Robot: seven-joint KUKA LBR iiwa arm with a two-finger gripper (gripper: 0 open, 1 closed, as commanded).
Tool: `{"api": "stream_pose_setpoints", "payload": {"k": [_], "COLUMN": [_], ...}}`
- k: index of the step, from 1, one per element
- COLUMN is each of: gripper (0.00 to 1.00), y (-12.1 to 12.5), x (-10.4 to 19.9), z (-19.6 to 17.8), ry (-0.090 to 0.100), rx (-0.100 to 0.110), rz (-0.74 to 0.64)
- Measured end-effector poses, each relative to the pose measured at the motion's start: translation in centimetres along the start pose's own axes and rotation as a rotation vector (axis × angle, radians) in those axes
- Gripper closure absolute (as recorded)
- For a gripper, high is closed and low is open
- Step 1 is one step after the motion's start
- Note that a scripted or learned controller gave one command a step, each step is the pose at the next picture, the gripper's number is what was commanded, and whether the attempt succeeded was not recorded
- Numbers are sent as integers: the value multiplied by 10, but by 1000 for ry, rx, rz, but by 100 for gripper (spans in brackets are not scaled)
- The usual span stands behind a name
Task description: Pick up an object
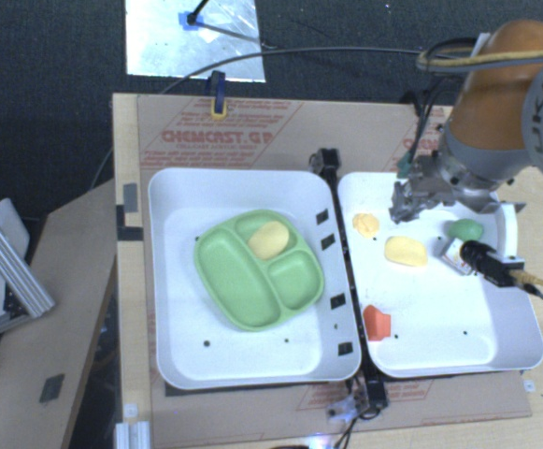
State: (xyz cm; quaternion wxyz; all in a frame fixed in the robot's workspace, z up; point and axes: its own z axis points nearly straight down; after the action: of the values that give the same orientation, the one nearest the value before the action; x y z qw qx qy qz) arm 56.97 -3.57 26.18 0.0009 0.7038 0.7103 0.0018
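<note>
Reaching in from the right, the arm (500, 110) hung its fingers (402, 209) over the rear part of the right bin (439, 330). Whether they stood open or closed could not be determined from the view. A small pale-yellow piece (366, 224) lay just beside them, toward the divider. A larger yellow lump (406, 251) lay near, in front of them. A green object (464, 227) lay by the bin's right wall. An orange-red block (377, 322) sat well apart at the front left. The left bin (187, 349) held a green divided plate (238, 288) with a yellow item (269, 239) in its rear compartment. Both bins stood on the desk (75, 279).
</note>
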Motion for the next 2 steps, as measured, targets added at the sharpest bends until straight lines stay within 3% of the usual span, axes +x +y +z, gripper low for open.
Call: {"api": "stream_pose_setpoints", "payload": {"k": [2], "gripper": [100], "y": [52], "x": [78], "z": [10], "ry": [0], "rx": [1], "rz": [1]}}
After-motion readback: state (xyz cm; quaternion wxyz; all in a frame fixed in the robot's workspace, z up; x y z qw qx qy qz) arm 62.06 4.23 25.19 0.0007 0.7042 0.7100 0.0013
